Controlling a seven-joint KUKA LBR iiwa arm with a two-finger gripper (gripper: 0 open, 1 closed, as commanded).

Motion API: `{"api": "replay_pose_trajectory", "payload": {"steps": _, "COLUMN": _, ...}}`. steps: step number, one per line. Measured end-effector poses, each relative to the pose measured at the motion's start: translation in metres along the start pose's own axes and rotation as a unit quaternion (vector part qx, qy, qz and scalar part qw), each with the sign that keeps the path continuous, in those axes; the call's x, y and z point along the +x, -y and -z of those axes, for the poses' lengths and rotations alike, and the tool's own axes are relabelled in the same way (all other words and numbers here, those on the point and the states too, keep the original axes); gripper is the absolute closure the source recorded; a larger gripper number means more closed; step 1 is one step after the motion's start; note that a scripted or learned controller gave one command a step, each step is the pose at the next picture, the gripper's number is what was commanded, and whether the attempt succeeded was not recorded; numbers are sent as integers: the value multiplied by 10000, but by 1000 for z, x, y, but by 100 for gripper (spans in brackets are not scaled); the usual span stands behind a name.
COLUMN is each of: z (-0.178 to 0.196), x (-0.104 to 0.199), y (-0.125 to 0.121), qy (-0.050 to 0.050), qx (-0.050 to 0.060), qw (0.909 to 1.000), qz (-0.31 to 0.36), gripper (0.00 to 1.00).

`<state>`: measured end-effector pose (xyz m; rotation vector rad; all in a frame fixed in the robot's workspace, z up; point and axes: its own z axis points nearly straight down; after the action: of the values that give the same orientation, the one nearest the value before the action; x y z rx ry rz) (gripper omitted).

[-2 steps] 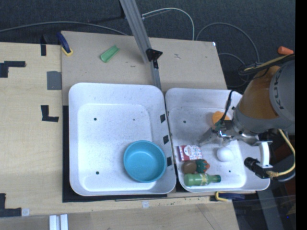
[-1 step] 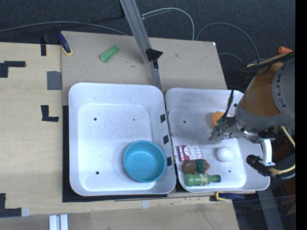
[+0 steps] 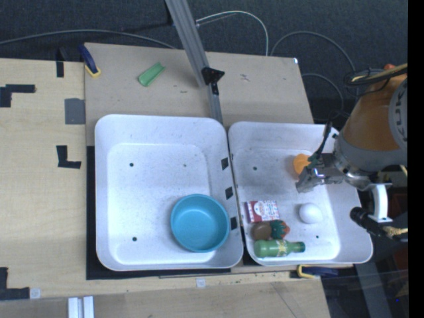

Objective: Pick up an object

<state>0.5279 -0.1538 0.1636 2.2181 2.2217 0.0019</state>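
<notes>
In the right bin (image 3: 265,141) lie an orange object (image 3: 301,162), a white egg-like ball (image 3: 309,212), a small red-and-white carton (image 3: 262,211), a brown and red-green toy (image 3: 270,230) and a green bottle (image 3: 279,248). My gripper (image 3: 310,177) hangs over the bin's right side, just right of and below the orange object and above the white ball. Nothing shows between its fingers. The orange object is partly hidden by the gripper body.
A blue bowl (image 3: 199,222) sits at the lower right of the left bin (image 3: 132,138). A green block (image 3: 150,74) lies on the bench behind the bins. A grey pole (image 3: 192,38) slants down to the bins' shared back edge.
</notes>
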Motion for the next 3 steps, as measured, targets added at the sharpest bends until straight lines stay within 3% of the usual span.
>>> {"api": "replay_pose_trajectory", "payload": {"steps": 2, "z": 117, "x": 9, "y": -5, "qy": 7, "qx": -19, "qw": 10000, "qz": 3, "gripper": 100}}
{"api": "replay_pose_trajectory", "payload": {"steps": 3, "z": 105, "x": 50, "y": -21, "qy": -5, "qx": 19, "qw": 10000, "qz": 17, "gripper": 100}}
